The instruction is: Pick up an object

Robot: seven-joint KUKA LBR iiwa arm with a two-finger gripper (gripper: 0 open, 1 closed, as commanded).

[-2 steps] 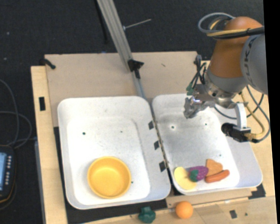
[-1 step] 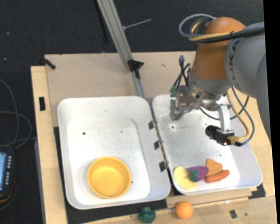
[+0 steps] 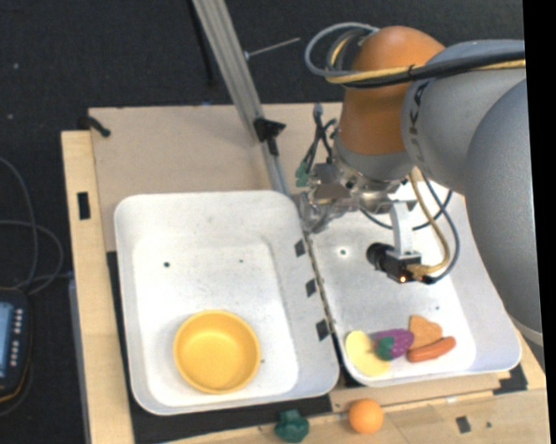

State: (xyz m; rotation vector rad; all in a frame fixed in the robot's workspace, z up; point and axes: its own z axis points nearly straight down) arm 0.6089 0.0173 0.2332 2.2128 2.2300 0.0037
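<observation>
In the right bin (image 3: 469, 280), several small objects huddle at the near edge: a pale yellow piece (image 3: 360, 352), a purple and green toy (image 3: 392, 344), an orange wedge (image 3: 424, 328) and an orange-red carrot shape (image 3: 432, 350). My gripper (image 3: 320, 207) hangs below the orange wrist band, over the far left corner of the right bin, close to the wall shared by the two bins. It is well apart from the cluster, which lies toward the near side. Nothing shows in its grasp.
A yellow bowl (image 3: 216, 351) sits in the near part of the left bin (image 3: 147, 234). An orange ball (image 3: 365, 416) and a green object (image 3: 291, 427) lie on the bench in front of the bins. A slanted metal rail (image 3: 236, 78) runs behind.
</observation>
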